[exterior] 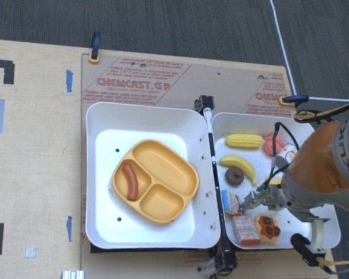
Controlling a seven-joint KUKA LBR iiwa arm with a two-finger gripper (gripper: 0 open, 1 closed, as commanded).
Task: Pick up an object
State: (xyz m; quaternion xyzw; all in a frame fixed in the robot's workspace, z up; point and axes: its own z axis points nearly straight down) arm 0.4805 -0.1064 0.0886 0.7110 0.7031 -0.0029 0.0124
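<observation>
Looking down on the surface (29,173), you see two shallow white bins side by side. The left bin (95,160) holds a yellow divided plate (161,165) with a toy sausage (129,181) lying in its left compartment, its long axis running near to far.

The right bin (218,124) is where the arm is working. The grey arm with its orange band (318,167) reaches in from the right and covers much of that bin's right half. Its gripper (255,200) points left and sits low over the middle of the bin. Whether the jaws are open or closed cannot be told from this view; nothing is visibly held between them.

The objects you could pick lie around the gripper. Closest, just near and left of the tip, is a small packet with red print (245,229), with a small blue item (225,200) left of it against the bin wall. Beside the packet, on its right, is a red and yellow toy (268,228). Farther away, a banana (239,166) lies with its long axis slanting from far-left to near-right, and a brown round piece (235,177) touches its near side. At the far end lies a corn cob (244,141), long axis left to right, with a red and white item (278,146) to its right.

By my judgement, the packet is the likeliest target, lying toward the near side of the jaws.
</observation>
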